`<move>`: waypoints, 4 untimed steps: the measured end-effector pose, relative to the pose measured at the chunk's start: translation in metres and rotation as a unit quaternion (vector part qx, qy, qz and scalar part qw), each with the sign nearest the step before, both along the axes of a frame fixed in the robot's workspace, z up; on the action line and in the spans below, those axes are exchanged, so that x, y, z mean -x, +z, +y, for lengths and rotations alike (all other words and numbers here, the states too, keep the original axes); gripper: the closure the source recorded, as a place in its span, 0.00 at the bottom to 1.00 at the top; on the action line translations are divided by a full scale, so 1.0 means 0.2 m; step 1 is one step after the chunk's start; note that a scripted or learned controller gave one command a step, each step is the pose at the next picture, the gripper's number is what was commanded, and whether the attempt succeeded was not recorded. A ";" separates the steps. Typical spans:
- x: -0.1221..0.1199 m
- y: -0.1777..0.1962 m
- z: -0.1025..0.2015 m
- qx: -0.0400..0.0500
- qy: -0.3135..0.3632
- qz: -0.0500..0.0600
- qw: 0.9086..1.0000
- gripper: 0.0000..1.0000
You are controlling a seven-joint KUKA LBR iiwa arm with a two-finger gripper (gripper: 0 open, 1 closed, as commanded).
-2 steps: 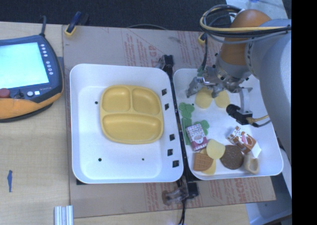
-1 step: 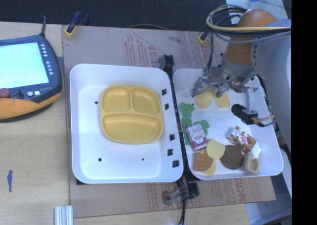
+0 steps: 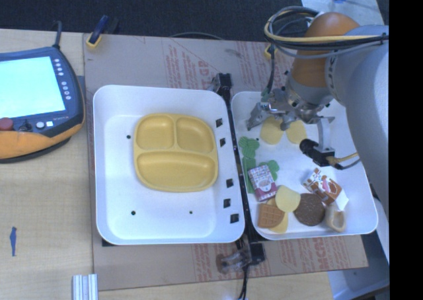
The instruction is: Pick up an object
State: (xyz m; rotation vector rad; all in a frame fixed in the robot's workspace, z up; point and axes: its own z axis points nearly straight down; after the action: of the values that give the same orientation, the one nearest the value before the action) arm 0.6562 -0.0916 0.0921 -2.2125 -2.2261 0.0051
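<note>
Gripper (image 3: pixel 283 120) low over right bin (image 3: pixel 360 223), at its back, just above two yellow discs (image 3: pixel 271 133). Can't tell finger state. Yellow tray (image 3: pixel 176 152) in left bin (image 3: pixel 112 160).

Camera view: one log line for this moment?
arm: over right bin | gripper: above pale yellow pieces | yellow tray: left bin
</note>
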 end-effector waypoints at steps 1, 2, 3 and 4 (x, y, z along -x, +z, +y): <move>0.00 0.00 -0.15 0.001 -0.002 -0.002 1.000 0.00; 0.00 0.00 0.00 0.000 0.000 0.000 1.000 0.00; 0.00 0.00 -0.14 0.001 -0.002 -0.002 1.000 0.00; 0.00 0.00 -0.01 0.000 0.000 0.000 1.000 0.00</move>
State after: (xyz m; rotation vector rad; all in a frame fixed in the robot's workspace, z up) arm 0.6563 -0.0943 0.0921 -2.2118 -2.2265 0.0049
